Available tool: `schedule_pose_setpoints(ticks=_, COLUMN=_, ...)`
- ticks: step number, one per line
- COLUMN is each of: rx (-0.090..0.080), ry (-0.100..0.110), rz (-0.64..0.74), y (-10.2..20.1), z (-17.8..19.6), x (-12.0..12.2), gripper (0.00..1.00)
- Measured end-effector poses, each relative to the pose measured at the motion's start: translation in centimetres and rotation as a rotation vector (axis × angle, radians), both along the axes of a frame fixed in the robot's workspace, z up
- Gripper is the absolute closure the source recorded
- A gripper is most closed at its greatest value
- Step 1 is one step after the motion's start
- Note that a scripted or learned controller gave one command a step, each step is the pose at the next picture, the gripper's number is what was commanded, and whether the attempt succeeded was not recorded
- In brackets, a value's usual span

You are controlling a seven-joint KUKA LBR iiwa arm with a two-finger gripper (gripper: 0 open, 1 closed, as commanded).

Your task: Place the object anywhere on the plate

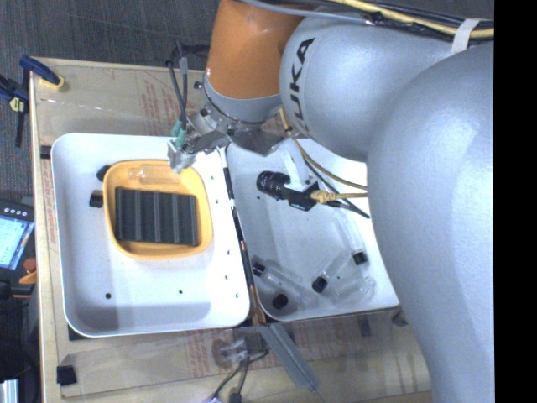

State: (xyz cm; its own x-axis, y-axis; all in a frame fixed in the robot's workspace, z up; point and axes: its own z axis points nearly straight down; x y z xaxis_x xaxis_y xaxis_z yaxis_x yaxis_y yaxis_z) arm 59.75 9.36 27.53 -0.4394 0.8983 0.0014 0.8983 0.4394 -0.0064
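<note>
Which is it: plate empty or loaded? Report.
Loaded. A dark ribbed block lies flat on the orange plate, covering most of it, in the left bin.

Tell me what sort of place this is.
Probably a robotics lab test station: a KUKA arm reaches over a left bin and right bin on a plywood bench, with a clamp at its edge.

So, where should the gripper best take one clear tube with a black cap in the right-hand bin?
Probably across the middle of the clear tube, coming straight down from above: it seems to lie flat, its long sides look free, and its black cap is small.
</note>
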Motion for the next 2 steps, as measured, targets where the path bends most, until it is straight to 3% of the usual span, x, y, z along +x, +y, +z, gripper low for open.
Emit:
schedule_pose_setpoints(ticks=1, rx=0.000, ry=0.000, rz=0.000, y=0.0, z=0.0, x=0.0, gripper=0.00)
schedule_pose_setpoints(ticks=2, rx=0.000, ry=-0.006, rz=-0.101, y=5.6, z=1.0, x=-1.4, gripper=0.00)
